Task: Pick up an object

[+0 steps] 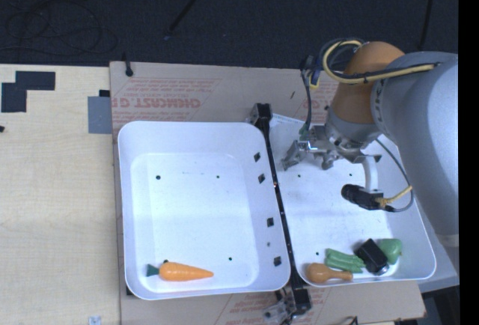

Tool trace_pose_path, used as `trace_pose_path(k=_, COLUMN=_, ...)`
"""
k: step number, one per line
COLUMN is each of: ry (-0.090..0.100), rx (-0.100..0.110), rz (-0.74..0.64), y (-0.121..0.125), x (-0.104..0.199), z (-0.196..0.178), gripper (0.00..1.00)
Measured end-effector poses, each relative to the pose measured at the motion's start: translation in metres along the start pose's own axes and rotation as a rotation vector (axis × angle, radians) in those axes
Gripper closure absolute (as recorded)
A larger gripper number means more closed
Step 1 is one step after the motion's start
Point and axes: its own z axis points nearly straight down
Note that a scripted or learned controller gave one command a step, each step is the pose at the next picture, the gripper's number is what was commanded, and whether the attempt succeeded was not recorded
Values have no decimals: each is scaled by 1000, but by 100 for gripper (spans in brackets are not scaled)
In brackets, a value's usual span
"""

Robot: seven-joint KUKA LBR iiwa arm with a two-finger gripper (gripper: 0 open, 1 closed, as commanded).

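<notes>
We see the end effector (313, 154) hanging over the far part of the right bin (419, 271), near that bin's far-left corner and close to the black divider (272, 189) where the two bins meet. Whether it is spread or pressed together we cannot tell; the metal parts blur into each other from this angle, and we see nothing caught in it. Above it the orange band (367, 73) wraps the wrist, with yellow and black cables (337, 54) looping around it, and the grey arm (426, 129) fills the right side beyond the bin's right edge. A small black cylinder (361, 196) hangs from a cable just right of the end effector, above the bin's middle.

The things to pick lie well apart from the end effector, grouped along the right bin's near edge: an orange pear-shaped toy (327, 273) towards the near-left corner, a green bean pod (344, 260) just beside it, a black block (372, 256) touching the pod's right end, and a green piece (391, 247) partly behind the block.

In the left bin (127, 166) an orange carrot (183, 272) lies near the near-left corner. Both bins rest on a cardboard sheet (187, 91) on the pale wooden bench (52, 204).
</notes>
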Motion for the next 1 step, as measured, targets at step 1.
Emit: trace_pose_path(k=1, ry=9, rx=4, rz=1, y=0, x=77, z=-51, gripper=0)
